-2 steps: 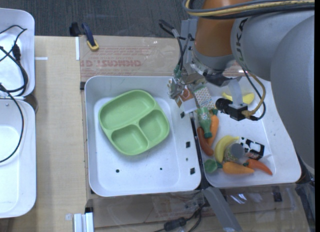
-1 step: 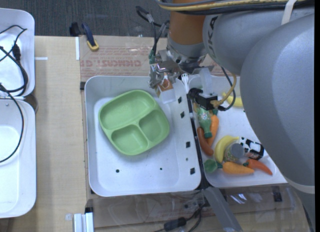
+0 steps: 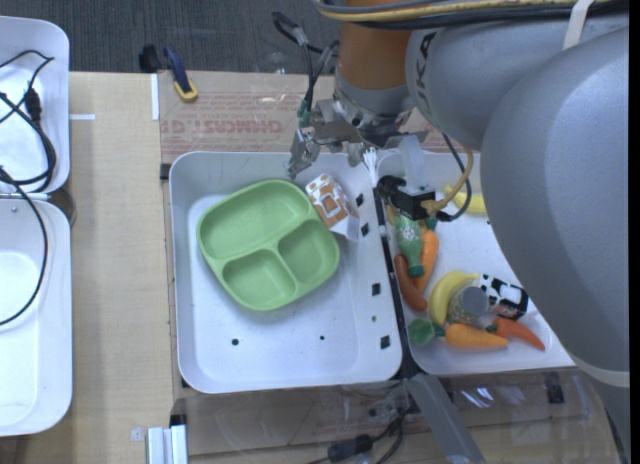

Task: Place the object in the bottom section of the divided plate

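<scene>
Two shallow white bins sit side by side on the bench, the left bin [image 3: 200,352] holding a green divided plate [image 3: 268,243] and the right bin [image 3: 560,352] crowded with toy food. The grey arm [image 3: 540,82], with its orange band [image 3: 390,12], reaches in from the right and fills the far right of the scene, its gripper [image 3: 318,148] hanging over the far edge of the left bin. Whether its fingers are spread or closed cannot be told at this angle.

Just below the gripper, a small orange-and-white patterned packet [image 3: 330,202] lies tilted against the plate's far right rim, close to the wall dividing the bins. Whether the gripper touches it is unclear. The plate sits slanted in the far half of its bin, its three sections bare; its left rim comes near the bin's left wall.

Open white floor spreads across the near half of the left bin, from the plate's near rim to the bin's near edge, and in a narrower strip along the plate's right side.

In the right bin, a banana [image 3: 448,290], two carrots [image 3: 478,336] and a green-and-orange item [image 3: 415,242] lie packed together near the dividing wall. A brown cardboard sheet [image 3: 230,112] lies beyond the bins.
</scene>
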Robot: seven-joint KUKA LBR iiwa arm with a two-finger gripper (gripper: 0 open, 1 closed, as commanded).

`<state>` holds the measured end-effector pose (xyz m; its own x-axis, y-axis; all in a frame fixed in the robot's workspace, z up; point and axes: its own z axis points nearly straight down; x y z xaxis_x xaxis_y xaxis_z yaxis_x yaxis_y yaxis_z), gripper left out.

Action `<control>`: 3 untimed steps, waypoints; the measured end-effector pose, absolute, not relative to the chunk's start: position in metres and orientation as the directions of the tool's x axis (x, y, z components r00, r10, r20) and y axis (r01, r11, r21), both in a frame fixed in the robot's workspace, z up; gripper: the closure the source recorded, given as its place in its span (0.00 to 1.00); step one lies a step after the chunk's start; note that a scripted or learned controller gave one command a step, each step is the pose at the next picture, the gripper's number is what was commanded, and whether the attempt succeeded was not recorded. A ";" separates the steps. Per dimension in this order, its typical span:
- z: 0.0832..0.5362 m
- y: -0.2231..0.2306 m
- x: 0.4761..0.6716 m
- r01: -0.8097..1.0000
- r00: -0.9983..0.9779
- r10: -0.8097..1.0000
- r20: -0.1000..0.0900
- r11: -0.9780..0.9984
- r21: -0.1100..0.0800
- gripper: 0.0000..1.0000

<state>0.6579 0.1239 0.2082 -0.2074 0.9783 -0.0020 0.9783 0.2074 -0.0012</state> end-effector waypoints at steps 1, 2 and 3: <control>0.216 0.123 0.658 0.978 -0.209 0.978 -0.004 0.209 -0.002 1.00; 0.136 0.135 0.624 0.977 -0.213 0.977 -0.001 0.213 -0.004 1.00; 0.186 0.217 0.575 0.995 -0.095 0.995 -0.002 0.095 -0.003 1.00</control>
<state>0.5748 0.2167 0.1863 -0.0954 0.9954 -0.0020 0.9954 0.0954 -0.0028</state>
